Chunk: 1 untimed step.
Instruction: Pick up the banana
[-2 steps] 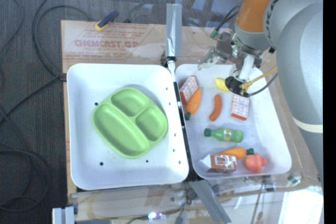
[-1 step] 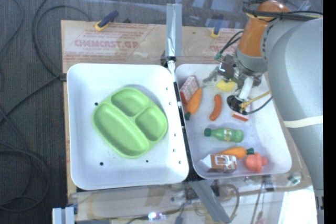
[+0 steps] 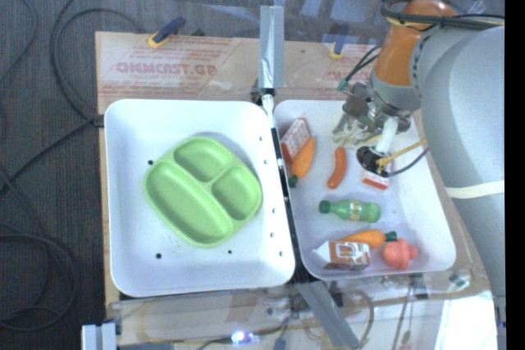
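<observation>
Tool (image 3: 371, 145) low in rt bin (image 3: 435, 213), grip state unclear; no banana ID'd near it.

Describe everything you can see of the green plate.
The green plate is light green with rounded corners and looks like plastic. It is moulded into three compartments, one long and two smaller. It lies flat, right way up, turned at a slant, near the middle of the white bin on the view's left. It rests on the bin's floor, apart from its walls.
</observation>
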### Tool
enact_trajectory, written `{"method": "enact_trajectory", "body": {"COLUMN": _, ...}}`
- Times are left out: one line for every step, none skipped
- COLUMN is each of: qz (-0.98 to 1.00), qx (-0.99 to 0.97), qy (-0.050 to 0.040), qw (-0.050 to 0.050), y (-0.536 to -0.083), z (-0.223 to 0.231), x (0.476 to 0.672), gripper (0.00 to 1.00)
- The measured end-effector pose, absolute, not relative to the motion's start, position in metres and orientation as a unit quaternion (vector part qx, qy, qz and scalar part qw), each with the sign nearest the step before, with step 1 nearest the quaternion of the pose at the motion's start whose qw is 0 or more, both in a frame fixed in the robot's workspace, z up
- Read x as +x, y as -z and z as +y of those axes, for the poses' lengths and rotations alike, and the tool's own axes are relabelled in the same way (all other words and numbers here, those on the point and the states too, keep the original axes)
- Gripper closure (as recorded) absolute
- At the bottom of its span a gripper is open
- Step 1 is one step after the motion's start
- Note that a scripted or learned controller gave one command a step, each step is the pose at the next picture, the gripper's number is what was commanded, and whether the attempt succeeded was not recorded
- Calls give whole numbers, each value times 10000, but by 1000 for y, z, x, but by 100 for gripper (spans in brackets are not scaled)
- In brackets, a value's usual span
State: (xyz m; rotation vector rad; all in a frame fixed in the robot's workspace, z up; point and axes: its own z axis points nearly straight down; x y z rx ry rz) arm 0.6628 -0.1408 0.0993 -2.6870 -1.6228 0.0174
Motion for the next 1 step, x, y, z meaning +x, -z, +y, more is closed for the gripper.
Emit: {"method": "enact_trajectory", "body": {"qz": -5100, "qx": -8602, "qy": -21, "qw": -3, "y": -243, "z": -127, "x": 669, "gripper": 100}}
